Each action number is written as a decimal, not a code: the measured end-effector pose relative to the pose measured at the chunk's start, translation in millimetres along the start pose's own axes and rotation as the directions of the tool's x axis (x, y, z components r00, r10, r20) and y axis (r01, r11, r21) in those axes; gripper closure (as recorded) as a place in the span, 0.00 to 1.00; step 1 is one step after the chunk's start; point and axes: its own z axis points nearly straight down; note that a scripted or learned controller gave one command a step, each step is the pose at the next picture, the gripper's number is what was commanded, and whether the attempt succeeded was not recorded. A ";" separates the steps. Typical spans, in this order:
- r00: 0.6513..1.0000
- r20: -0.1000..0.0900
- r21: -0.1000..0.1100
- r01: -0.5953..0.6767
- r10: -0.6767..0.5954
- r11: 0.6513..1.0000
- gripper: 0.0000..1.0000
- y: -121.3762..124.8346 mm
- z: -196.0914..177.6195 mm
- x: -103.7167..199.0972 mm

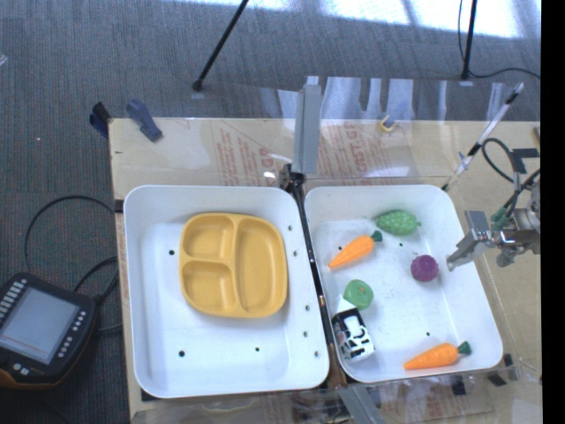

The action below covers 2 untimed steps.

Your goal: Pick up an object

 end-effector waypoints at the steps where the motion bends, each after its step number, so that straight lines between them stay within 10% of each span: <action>1: 1.000 -0.003 0.010 -0.006 0.006 1.000 0.00 47.4 90.5 39.7; 2: 0.994 0.000 -0.001 0.111 -0.111 0.994 0.00 130.6 177.6 62.6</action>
